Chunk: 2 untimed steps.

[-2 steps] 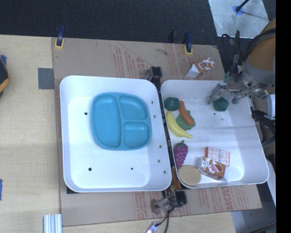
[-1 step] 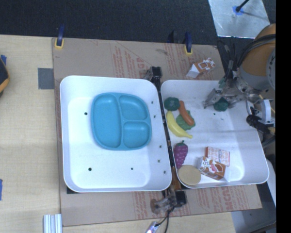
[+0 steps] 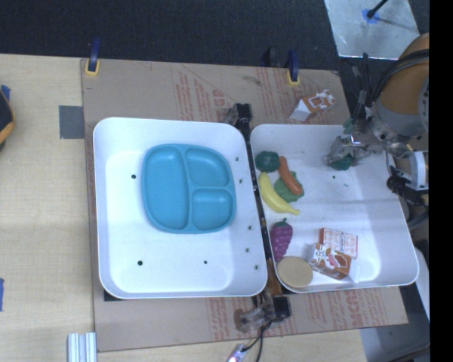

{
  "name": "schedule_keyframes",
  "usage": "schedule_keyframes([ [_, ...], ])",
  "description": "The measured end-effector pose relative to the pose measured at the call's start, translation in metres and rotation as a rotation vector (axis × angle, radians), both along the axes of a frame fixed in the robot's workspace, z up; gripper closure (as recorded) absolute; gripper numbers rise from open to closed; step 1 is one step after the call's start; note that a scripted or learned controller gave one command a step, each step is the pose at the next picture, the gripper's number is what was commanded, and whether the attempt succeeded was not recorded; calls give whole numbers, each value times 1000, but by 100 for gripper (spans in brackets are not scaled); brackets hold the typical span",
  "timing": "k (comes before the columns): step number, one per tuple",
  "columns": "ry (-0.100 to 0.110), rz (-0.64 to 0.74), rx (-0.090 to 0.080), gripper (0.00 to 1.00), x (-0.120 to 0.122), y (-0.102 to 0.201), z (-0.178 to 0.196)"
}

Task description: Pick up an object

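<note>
Zero sure hold: hovered with gripper [image 3: 340, 159], its grip impossible to tell, well right of the banana [image 3: 275, 194], and needed to drop squarely onto that banana, clear of the carrot [image 3: 289, 176] just beside it.

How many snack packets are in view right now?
2. One snack packet lies in the right bin near its front edge, beside a round disc. The other lies outside, behind that bin on the cardboard.

Toy food [image 3: 281, 183] along right bin's left side
</note>
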State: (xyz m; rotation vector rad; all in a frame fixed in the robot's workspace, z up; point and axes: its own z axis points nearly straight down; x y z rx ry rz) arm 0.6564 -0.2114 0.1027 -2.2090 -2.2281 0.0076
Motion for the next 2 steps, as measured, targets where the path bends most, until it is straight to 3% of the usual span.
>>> schedule_keyframes([
  [1, -2, -2, 0, 100, 0, 53, 4],
  [2, -5, -3, 1, 100, 0, 129, 90],
])
